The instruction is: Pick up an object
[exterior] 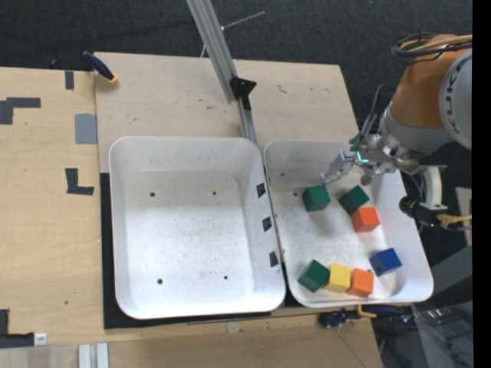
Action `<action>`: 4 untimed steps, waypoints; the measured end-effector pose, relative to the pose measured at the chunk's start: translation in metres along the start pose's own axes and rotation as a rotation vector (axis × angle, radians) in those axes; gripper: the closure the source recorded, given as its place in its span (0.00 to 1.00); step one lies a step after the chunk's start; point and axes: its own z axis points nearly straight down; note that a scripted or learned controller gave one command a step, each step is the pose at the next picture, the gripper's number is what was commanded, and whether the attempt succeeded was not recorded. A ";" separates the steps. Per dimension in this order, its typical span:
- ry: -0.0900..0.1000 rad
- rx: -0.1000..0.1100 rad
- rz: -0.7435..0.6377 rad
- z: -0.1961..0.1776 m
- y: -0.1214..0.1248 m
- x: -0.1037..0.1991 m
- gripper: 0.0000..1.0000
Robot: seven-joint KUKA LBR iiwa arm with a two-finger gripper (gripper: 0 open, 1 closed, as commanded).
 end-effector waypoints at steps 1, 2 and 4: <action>-0.001 -0.005 -0.002 -0.003 0.001 0.000 0.00; -0.001 0.002 -0.001 0.059 -0.002 0.008 0.00; -0.001 -0.003 -0.002 0.094 -0.002 0.010 1.00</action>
